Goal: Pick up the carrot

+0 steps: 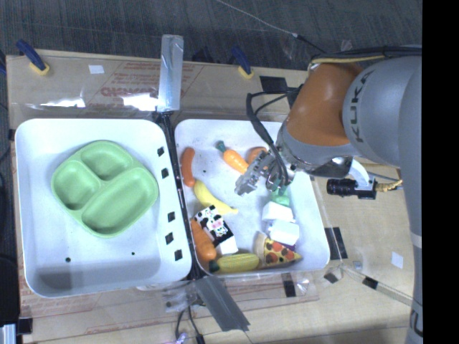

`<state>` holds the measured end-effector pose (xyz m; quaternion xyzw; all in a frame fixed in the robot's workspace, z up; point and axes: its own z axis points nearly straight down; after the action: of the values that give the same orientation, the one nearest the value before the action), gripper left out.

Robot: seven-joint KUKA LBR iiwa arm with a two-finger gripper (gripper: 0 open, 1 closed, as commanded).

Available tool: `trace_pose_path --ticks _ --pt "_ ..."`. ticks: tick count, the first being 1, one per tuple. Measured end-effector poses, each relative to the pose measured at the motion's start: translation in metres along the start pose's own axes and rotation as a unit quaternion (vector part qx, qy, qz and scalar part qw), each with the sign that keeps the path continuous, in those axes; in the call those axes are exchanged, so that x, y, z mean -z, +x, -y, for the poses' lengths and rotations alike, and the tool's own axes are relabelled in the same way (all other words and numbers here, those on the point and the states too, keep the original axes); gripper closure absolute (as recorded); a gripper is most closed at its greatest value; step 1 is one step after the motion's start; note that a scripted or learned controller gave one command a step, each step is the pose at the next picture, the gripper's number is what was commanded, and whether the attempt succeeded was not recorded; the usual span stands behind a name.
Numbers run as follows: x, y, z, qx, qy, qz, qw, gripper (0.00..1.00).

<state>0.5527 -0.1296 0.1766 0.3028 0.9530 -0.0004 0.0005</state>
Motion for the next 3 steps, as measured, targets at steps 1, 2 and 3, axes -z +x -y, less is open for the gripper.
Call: trace_pose_path --ticks 1,2,3 --pt "0.056 0.003 0.007 -0.173 0.000 0.000 0.9850 1.00" --pt "0.055 0.003 0.007 -0.172 0.000 0.000 0.9850 0.00" --pt "-0.028 -0.037 -0.029 -0.171 0.003 -0.004 0.9853 0.00"
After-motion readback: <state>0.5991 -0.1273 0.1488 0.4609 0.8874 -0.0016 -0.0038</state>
